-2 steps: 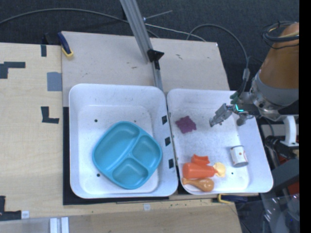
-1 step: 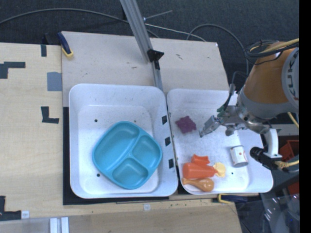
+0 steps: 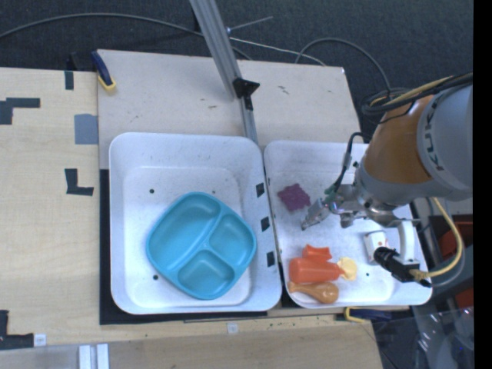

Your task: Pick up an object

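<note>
End effector (image 3: 314, 220) beside one purple object (image 3: 294, 197)

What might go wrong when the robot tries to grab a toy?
The tool hangs beside the small purple block, so it may nudge the block away rather than grip it. The orange plastic toy, tan pear-shaped piece and small yellow piece crowd together near the right white bin's rim, so a grab there might catch several or slip.

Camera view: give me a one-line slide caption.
Gripper hangs in the right white bin near a small purple block; a blue divided plate fills the left.
</note>
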Controlling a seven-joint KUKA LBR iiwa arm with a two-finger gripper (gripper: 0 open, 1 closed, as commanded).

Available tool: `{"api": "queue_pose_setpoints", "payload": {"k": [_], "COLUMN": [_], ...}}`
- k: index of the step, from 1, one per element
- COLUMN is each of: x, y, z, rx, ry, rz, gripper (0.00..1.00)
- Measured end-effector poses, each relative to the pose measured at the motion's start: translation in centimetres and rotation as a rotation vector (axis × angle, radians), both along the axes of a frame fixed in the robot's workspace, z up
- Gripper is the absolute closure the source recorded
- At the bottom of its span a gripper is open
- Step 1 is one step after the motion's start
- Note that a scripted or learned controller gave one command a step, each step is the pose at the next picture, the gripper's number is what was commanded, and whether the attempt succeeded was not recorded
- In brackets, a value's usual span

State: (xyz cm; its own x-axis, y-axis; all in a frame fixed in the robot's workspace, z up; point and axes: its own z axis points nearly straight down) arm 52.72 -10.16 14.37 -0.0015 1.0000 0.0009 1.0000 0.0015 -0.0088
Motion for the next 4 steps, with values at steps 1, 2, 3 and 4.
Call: {"api": "queue_pose_setpoints", "payload": {"k": [1,2,3,4], "x": [-0.1,-0.1,0.0,1.0], "y": [0.1,0.2,-0.4,-0.7], "z": [-5.3,-4.1,0.2,5.0], "rx": [-0.001,0.001,-0.001,-0.002], "ry": [-0.004,-0.004,-0.011,-0.012], "rz": [0.0,0.002,-0.001,0.0], "gripper": [0.0,1.0,1.0,1.0]}}
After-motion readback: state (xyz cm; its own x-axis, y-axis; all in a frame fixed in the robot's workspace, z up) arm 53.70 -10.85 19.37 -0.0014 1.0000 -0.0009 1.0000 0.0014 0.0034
